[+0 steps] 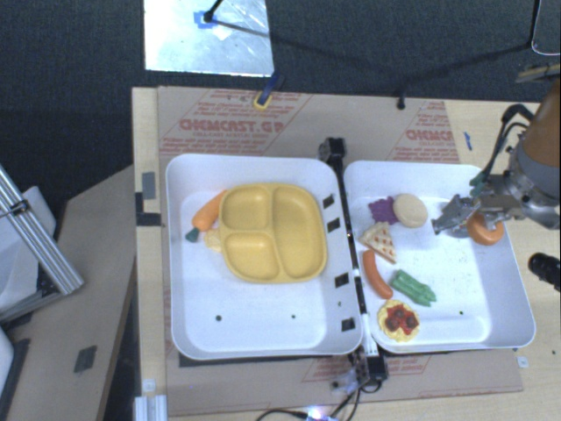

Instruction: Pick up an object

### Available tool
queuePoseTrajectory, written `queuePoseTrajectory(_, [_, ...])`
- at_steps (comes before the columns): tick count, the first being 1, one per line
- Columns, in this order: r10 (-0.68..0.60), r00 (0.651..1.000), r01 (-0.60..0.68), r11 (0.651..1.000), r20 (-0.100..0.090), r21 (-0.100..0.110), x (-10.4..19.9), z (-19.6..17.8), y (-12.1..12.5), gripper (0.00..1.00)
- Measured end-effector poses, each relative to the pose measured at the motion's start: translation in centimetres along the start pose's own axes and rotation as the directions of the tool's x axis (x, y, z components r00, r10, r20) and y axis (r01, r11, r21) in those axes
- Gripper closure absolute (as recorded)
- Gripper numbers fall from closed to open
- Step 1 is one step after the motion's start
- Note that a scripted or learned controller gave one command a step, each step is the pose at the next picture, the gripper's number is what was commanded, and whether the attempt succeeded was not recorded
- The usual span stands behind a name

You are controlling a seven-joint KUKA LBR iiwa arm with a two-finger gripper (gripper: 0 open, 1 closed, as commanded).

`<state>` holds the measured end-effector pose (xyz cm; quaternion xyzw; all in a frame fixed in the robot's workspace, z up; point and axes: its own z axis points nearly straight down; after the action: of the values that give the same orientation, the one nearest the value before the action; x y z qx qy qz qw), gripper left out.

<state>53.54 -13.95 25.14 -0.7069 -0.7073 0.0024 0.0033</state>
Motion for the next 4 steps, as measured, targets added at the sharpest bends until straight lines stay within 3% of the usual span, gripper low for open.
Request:
queuePoseTrajectory(1, [-0.002,1.000,0.002,1.000,0.002,-0.009,0.0,-0.5,0.2,0.00])
queuePoseTrajectory(4, [0.000,1.000,0.000,1.000,-0.001,-0.004,1.2,15.3,-0.2,0.00])
